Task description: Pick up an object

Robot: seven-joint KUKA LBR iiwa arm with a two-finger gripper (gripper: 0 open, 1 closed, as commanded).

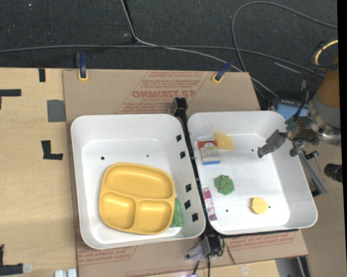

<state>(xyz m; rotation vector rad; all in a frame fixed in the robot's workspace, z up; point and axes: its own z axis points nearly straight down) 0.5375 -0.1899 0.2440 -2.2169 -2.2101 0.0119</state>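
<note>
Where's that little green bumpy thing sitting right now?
The green bumpy thing lies near the middle of the right bin, just below the small red-and-white box and up-left of the round yellow piece.

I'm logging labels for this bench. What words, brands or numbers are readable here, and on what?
"CHEMCAST GP" in red, on the cardboard sheet under the bins; the smaller red lines beside it are blurred.
Red-and-white box in the right bin: print too small to read.
Slim packet by the divider: unreadable.
</note>
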